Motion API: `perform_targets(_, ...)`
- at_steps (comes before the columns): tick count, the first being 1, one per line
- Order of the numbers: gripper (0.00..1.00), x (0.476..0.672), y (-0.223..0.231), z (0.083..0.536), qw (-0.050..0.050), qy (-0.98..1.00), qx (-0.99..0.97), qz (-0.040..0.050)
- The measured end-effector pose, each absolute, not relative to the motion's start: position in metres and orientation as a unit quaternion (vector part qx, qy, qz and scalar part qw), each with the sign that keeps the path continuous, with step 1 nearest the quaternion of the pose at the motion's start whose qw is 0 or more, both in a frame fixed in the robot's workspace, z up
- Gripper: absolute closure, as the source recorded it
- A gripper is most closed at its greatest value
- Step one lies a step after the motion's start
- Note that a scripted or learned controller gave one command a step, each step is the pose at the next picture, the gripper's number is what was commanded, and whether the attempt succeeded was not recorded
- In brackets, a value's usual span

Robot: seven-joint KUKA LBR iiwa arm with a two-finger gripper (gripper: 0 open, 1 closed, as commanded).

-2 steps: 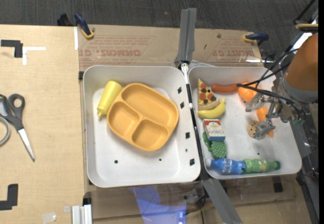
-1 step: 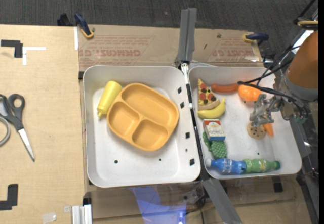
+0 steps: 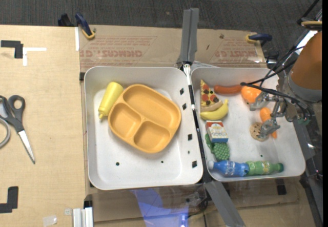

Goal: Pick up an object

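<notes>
Frankly, nothing is lifted yet. My jaws [image 3: 266, 118] hang low in the right bin [image 3: 294, 154], near its right wall, with a small orange piece [image 3: 265, 114] against them and a speckled cookie-like disc [image 3: 256, 130] just below. Whether they are spread, pressed together or pinching that orange piece I cannot tell; metal, cables and toys overlap there. So I judge the grasp as at best begun: the closing, if not done, and the whole lift are left.

Other candidates lie in the same bin: an orange fruit [image 3: 250, 93] near me toward the far wall, a red sausage [image 3: 227, 88] beside it, a pizza slice [image 3: 207, 94] and a banana [image 3: 215, 111] along the left wall, a small carton [image 3: 218, 131] below them, a green knobbly toy [image 3: 222, 151], and a bottle [image 3: 246, 168] lying along the near wall.

In the left bin [image 3: 102, 169] a yellow divided tray [image 3: 145, 117] lies with a yellow bottle [image 3: 110, 99] touching its left edge.

Both bins are smooth white plastic set on cardboard [image 3: 133, 49]. The desk [image 3: 41, 118] to the left is pale wood with scissors [image 3: 19, 123] on it, and dark floor lies beyond.
</notes>
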State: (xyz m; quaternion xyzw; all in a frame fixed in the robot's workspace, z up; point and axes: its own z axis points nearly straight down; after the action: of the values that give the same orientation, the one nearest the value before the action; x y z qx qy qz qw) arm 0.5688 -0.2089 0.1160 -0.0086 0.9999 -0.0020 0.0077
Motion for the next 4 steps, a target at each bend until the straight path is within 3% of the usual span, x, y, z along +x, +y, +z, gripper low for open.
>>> perform_targets(1, 0.00, 0.579, -0.213, 0.094, 0.003, 0.999, 0.050, -0.0006)
perform_targets(2, 1.00, 0.581, -0.213, 0.105, 0.006, 0.999, 0.049, -0.0013)
perform_targets(3, 0.00, 0.581, -0.212, 0.105, 0.006, 0.999, 0.049, -0.0012)
perform_targets(4, 1.00, 0.583, -0.212, 0.115, 0.009, 0.999, 0.048, -0.0019)
